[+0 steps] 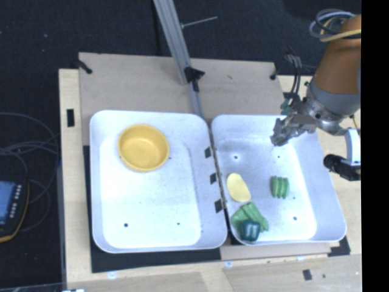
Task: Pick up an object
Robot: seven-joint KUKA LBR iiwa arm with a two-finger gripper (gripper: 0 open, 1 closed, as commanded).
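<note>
Camera view, looking down on the bench [140, 81]: two shallow white bins side by side. Left bin [152, 224]: one yellow bowl [143, 147], upright, in the far left part. Right bin [307, 224]: one pale yellow oval piece [238, 187] near the dividing edge; one small green ridged item [279, 187] to its right, apart from it; one larger green item with a dark teal part [249, 219] at the near edge, just beside the yellow piece (exact kind too small to tell). Arm: grey with orange band, entering from the right; gripper [278, 137] over the far part of the right bin, well apart from all three items. Jaws: open or closed cannot be told; nothing is seen between them.
</note>
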